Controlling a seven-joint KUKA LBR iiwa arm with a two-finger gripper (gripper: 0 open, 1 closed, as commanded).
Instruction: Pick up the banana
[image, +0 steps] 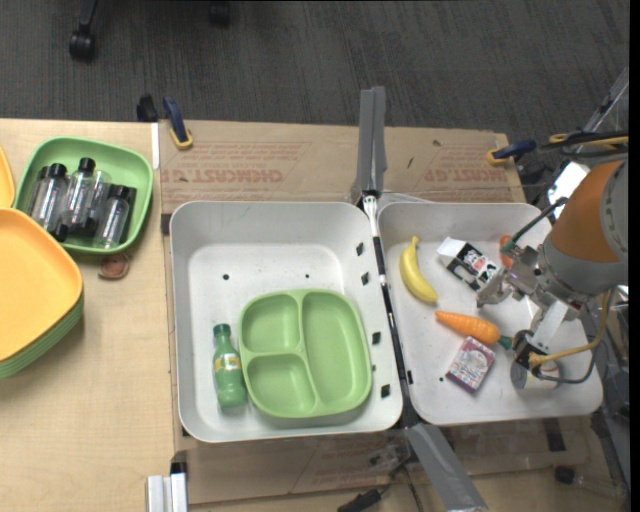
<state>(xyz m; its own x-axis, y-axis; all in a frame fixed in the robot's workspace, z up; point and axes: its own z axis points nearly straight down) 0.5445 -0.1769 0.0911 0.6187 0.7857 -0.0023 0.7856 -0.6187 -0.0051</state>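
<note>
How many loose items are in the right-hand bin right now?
4: banana by the left wall, white box beside it, carrot in the middle, pink packet nearer the front. The arm may hide more.

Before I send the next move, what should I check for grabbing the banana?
1. Yellow banana in the right white bin, near its left wall: ok.
2. Banana apart from the orange carrot and white-and-black carton: ok.
3. Gripper above the banana: not ok, it is right of the carrot.
4. Banana grasped: not ok, it lies on the bin floor.
5. Low path across: cannot tell, carton and carrot flank it.
</note>
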